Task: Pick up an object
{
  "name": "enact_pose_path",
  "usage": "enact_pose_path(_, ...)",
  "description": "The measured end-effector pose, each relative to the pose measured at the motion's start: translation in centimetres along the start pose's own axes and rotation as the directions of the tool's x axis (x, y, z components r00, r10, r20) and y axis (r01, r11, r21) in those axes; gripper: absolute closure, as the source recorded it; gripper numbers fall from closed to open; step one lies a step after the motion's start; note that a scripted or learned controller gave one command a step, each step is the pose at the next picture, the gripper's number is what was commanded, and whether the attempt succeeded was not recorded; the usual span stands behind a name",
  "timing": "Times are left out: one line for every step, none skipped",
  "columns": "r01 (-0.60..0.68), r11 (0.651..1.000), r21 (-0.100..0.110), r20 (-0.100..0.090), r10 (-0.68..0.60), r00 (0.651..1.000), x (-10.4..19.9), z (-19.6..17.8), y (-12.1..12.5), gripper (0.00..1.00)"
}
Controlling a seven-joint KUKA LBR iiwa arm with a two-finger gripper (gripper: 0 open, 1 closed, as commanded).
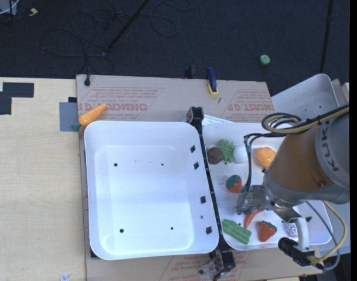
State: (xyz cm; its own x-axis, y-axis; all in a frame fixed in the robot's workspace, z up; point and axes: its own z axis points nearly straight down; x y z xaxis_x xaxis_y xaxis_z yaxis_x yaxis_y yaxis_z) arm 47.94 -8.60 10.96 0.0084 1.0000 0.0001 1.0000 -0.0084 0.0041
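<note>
Camera view: the gripper [248, 205] sits low in the right bin [216, 126], in the lower right of the frame, beside a toy carrot [251, 218] that slants just under it; whether the claw is clenched or released cannot be told. Around it in that bin lie a red-and-green toy strawberry [234, 183], a green pea pod [236, 231], a red strawberry [267, 230], a green leafy toy [226, 150], a brown ball [214, 154], a white egg [240, 154] and an orange fruit [265, 156]. Another toy carrot [91, 114] lies on the cardboard beyond the left bin [96, 215], upper left.
</note>
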Motion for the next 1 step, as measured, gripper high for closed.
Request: enact_pose_path(0.017, 1.0, -0.006, -0.002, -0.017, 1.0, 5.94, -8.26, 8.12, 1.0)
